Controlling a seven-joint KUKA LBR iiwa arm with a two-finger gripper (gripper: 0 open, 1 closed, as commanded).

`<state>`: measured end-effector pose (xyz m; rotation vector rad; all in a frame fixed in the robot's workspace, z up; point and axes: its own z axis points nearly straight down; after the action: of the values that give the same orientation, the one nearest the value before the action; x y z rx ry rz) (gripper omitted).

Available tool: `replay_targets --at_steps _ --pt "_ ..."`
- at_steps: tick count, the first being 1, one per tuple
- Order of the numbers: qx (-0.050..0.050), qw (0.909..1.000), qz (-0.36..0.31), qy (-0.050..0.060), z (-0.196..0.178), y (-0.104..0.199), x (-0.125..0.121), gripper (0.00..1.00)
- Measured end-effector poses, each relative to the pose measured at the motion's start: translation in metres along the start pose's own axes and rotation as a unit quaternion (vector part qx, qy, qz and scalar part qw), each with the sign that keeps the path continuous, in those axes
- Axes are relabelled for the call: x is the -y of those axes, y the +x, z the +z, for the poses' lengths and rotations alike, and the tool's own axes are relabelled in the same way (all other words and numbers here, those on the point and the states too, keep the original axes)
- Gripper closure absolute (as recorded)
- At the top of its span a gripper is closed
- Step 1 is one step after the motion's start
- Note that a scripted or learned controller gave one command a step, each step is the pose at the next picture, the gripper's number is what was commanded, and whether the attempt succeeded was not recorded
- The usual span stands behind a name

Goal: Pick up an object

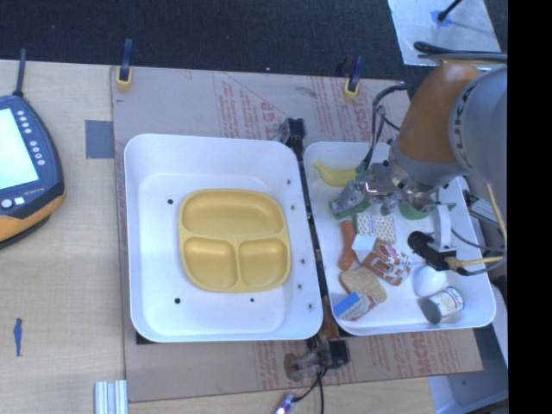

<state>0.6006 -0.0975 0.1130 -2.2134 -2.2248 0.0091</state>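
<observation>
Camera view, operator: you see the near end of the right bin [483,317] crowded below the gripper, with a small can [442,304], a white egg-like piece [427,279], a blue block [348,305] and a bread slice [364,285]. Closer under the gripper lie an orange carrot [348,243] and a patterned packet [377,225]. The gripper [371,192] is low over the bin's far half; you cannot tell its finger spacing. Just beyond it, to its left, a yellow banana [332,173] is partly covered. Far left sits the yellow divided tray [234,238].
</observation>
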Motion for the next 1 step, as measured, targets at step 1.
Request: replay_targets --at_steps 1 --pt "0.002 1.0 -0.001 -0.008 0.0166 0.0026 0.0139 0.0"
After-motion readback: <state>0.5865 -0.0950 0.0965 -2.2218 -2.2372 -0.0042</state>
